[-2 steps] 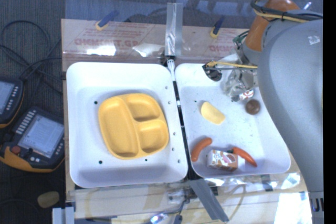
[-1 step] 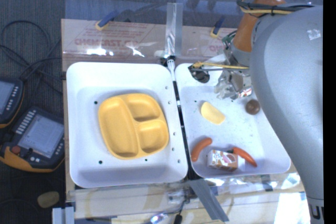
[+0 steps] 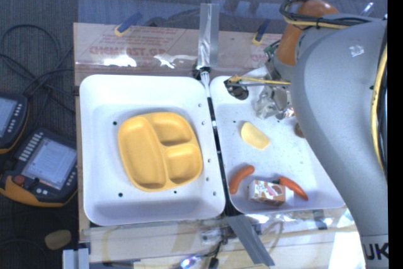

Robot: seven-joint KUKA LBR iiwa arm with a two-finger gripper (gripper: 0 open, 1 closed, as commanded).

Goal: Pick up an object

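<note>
My hand (image 3: 272, 104) hangs over the right bin's (image 3: 327, 195) far end; I cannot tell its state. The yellow block (image 3: 254, 135) nearby looks light, stiff; I'd pinch its short sides.

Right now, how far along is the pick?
Done: the gripper is down in the right bin, at its far end. In hand: nothing visibly held. Left: the pale yellow piece, orange sausage, small carton and carrot all lie on the bin floor; the yellow tray sits in the left bin.
</note>
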